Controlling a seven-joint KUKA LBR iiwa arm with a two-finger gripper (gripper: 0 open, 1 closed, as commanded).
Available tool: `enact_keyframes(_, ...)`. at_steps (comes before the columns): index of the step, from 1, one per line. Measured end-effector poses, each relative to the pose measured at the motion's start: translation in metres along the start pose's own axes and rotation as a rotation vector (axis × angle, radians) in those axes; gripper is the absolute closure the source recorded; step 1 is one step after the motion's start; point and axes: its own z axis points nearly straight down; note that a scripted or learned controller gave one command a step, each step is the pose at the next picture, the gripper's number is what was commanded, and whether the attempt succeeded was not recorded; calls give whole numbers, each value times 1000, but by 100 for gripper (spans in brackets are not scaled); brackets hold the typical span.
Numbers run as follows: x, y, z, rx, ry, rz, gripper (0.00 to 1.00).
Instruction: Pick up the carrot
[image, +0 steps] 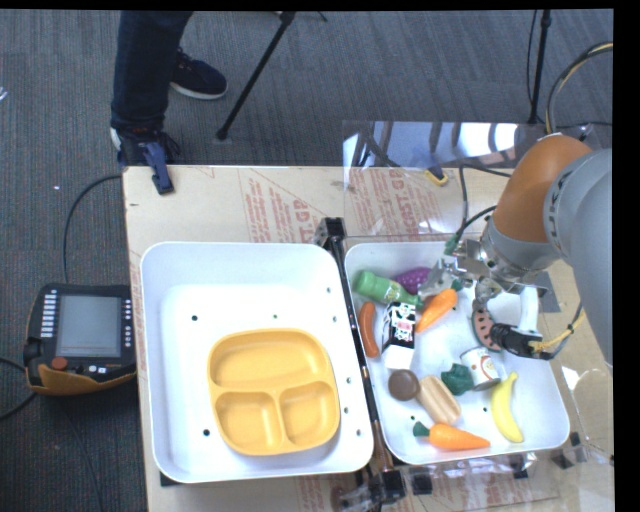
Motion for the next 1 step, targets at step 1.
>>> enact_keyframes(1,1,-1,-9,7,1,-5,100)
